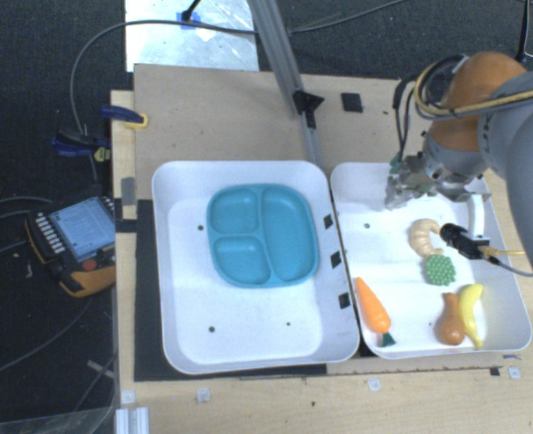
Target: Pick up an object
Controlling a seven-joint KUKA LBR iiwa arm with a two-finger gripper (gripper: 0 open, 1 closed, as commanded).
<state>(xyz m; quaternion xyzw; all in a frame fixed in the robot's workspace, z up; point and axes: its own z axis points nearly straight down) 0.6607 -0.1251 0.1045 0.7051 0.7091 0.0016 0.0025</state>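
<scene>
The right bin (356,188) holds an orange carrot (372,306) near its left wall, a pale beige curled piece (423,236), a green bumpy ball (440,270), a yellow banana (471,311) and a brown drumstick-shaped piece (450,322). My gripper (400,191) hangs over the far part of the right bin, up and left of the beige piece. Nothing shows between its fingertips. The grey arm with the orange band reaches in from the right above it.
The left bin (180,324) carries a blue divided plate (262,234). A slanted metal pole (280,48) rises behind the bins. Clamps and a handheld pendant (74,235) lie off the bench's left edge.
</scene>
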